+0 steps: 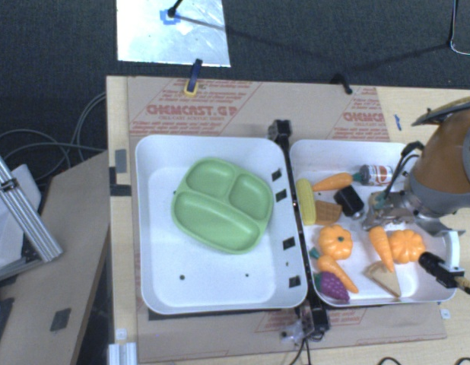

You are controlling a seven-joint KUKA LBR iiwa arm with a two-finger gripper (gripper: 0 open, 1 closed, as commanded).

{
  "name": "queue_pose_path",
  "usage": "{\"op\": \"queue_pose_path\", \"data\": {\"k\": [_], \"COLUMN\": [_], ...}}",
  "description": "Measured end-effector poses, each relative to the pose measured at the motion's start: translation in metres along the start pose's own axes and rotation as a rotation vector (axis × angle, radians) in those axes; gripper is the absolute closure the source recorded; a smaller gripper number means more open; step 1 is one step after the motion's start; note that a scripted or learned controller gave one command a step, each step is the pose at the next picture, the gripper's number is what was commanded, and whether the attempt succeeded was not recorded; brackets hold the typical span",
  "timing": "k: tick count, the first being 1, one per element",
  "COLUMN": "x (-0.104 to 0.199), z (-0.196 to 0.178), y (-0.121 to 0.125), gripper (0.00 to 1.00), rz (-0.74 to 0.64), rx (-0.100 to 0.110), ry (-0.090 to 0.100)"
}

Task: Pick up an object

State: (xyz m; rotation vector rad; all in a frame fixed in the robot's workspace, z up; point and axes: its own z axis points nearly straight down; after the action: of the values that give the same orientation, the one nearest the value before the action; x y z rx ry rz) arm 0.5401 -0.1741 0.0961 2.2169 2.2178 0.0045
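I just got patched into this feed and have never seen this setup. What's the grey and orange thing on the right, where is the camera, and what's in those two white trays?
One fixed camera looks down at a slant on the bench. The grey and orange shape is a robot arm reaching in from the right; its gripper hangs low over the right bin. That bin holds toy food: a corn cob, carrots, a small pumpkin, purple grapes, a bottle. The left bin holds a green divided plate. I cannot tell whether the gripper holds anything.

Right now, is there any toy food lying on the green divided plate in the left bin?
No. The green divided plate in the left bin has bare compartments; the toy foods, like the small pumpkin, lie in the right bin.
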Motion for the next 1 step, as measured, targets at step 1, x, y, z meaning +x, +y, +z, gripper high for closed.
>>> {"op": "queue_pose_path", "data": {"k": [1], "x": [-0.0002], "z": [-0.0439], "y": [-0.0031], "gripper": [1.0], "rz": [-0.003], "rx": [0.002], "ry": [0.001]}}
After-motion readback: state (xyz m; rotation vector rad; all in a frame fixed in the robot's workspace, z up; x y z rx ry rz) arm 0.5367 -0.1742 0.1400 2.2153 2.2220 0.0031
